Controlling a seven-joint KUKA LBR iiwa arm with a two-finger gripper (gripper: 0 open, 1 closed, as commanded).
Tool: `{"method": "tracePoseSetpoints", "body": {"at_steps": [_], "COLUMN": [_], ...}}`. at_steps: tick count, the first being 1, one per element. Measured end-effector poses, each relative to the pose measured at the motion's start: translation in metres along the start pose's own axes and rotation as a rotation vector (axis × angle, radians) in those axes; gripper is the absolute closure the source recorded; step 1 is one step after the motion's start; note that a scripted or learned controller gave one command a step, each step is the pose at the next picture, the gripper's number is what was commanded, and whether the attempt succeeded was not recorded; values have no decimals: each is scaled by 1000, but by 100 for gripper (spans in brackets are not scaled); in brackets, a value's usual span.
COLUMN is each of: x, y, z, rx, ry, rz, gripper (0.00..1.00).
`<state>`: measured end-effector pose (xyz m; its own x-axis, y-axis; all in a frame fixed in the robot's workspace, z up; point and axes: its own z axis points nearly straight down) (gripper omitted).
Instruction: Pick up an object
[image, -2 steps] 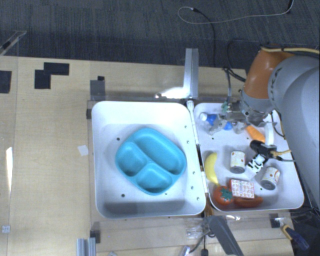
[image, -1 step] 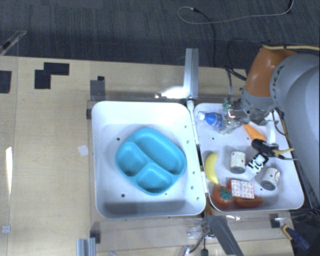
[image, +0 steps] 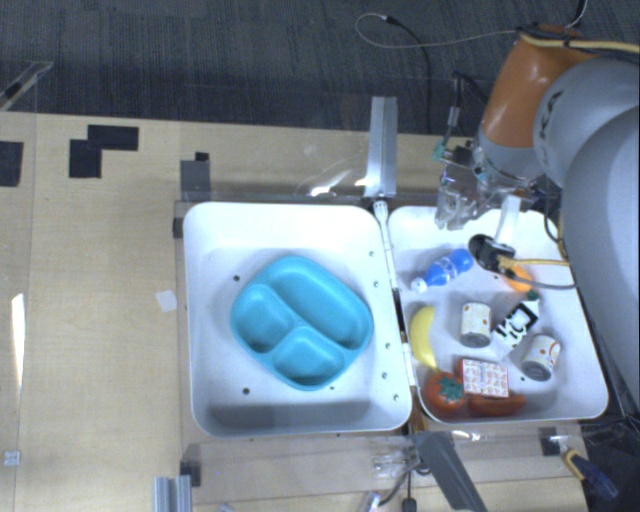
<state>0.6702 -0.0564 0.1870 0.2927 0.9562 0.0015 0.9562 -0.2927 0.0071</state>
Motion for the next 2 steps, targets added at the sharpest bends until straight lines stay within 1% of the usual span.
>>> {"method": "tracePoseSetpoints", "body": {"at_steps": [1,2], "x": [4,-24], "y": [-65,-36], "z": [-13,-82], "rx": [3,2], "ry": [0,-1], "rz": [14,311], "gripper": [100,100]}}
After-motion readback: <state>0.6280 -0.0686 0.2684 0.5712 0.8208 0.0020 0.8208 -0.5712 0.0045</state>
